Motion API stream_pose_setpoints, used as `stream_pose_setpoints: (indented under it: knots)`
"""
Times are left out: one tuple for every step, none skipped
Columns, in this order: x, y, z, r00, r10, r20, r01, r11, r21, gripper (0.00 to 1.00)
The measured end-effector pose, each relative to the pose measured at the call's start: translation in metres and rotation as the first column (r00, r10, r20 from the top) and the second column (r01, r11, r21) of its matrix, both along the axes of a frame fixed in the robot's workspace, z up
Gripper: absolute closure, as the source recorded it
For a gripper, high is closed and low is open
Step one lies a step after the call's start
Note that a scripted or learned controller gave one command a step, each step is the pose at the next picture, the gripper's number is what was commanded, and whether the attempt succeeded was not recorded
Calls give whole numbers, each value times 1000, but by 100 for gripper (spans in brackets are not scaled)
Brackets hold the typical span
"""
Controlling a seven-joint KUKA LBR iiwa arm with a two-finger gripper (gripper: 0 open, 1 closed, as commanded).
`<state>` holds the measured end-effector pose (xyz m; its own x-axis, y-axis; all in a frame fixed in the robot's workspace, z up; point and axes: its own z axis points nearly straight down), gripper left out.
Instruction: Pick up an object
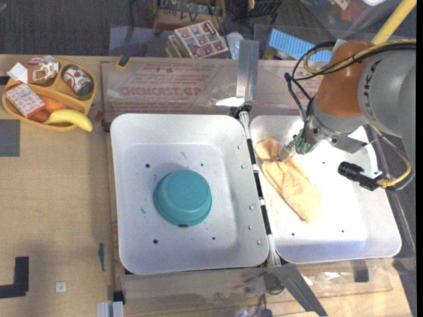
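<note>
We look down at a slant on a wooden surface [53, 210] carrying two shallow white bins side by side. The left bin [132, 137], in the middle of the frame, holds a teal bowl [184, 197] turned upside down near its centre. The right bin [344, 236], toward the right of the frame, holds a crumpled tan cloth [293, 183] lying along its left side, running from its upper left corner down toward the middle.

The grey arm [370, 91] with its orange band reaches in from the upper right. Its gripper [296, 146] is low over the upper end of the cloth, at or just above the fabric. It is too small and dark for us to tell whether it is open or closed, or whether it has any cloth in it.

We judge the task to be at the reaching or grasping stage. The cloth lies flat in the bin, not lifted, so the pick-up is not yet done. What remains is a secure grip and a lift clear of the bin. At the upper left of the frame sits a yellow tray [39, 114] of toy food.
</note>
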<state>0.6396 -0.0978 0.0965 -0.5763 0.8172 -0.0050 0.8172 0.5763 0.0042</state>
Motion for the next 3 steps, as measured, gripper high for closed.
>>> stream_pose_setpoints:
  knots:
    - [-20,-45,-5,993,-115,7,115,993,1,0]
    - [-26,-61,21,1000,14,0,-14,1000,0,0]
    - [-57,-97,-5,995,-102,6,102,995,1,0]
